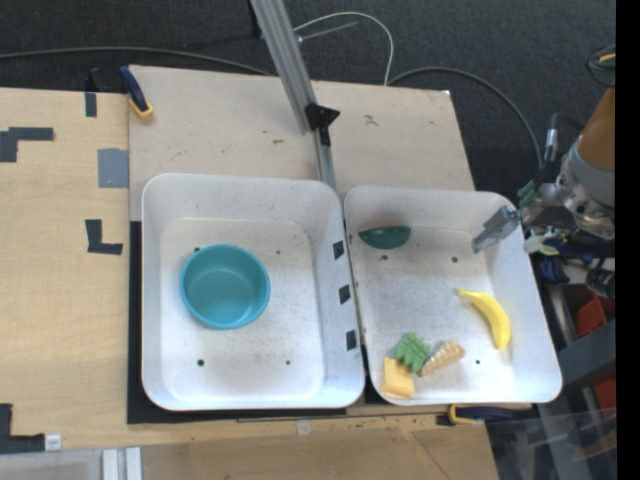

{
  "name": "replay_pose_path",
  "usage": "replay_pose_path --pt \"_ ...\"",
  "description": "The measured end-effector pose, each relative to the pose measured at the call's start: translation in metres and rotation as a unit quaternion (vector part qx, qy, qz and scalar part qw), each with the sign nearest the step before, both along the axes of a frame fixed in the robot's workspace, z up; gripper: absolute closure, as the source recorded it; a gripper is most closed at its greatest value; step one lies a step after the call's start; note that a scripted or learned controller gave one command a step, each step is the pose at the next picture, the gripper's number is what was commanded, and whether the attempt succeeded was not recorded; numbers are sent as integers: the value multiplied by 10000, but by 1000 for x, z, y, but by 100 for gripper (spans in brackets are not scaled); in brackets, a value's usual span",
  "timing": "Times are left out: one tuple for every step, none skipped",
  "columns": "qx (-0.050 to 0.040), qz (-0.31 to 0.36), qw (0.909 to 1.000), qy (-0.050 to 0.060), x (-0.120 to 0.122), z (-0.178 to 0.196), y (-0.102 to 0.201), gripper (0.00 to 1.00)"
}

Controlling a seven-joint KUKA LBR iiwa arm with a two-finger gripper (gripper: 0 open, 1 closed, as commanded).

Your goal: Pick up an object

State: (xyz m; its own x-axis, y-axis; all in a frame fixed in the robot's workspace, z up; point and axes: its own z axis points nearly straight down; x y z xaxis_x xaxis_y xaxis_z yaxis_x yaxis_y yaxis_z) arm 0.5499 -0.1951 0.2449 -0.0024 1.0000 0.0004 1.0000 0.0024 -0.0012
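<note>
From the camera above, I see my gripper (497, 230) at the top right rim of the right bin (440, 203). It sits there at the edge, not yet over any toy, so I think no pick has begun. Nothing is between its fingers. I cannot tell if they are wide or narrow, as they look like one grey blur.

The toys lie loose in the right bin, as if dropped in. The banana (489, 316) is nearest my gripper, by the right wall. It is yellow, smooth and bent. It lies alone, so I think it is the easy one to grab.

Near the front wall three small things touch each other: a yellow block (397, 379), a bumpy green toy (411, 350) and a tan ridged piece (443, 357). A dark green dish (384, 236) sits near the back left.

The left bin (160, 368) holds a round teal bowl (225, 286), smooth and open side up.
</note>
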Motion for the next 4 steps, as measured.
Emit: replay_pose_path --pt "1 0 10000 1 0 0 0 0" --pt "1 -2 10000 23 6 -47 3 0" --pt "6 -5 10000 36 5 -112 4 0" --pt "-11 -3 10000 -4 6 -157 4 0"
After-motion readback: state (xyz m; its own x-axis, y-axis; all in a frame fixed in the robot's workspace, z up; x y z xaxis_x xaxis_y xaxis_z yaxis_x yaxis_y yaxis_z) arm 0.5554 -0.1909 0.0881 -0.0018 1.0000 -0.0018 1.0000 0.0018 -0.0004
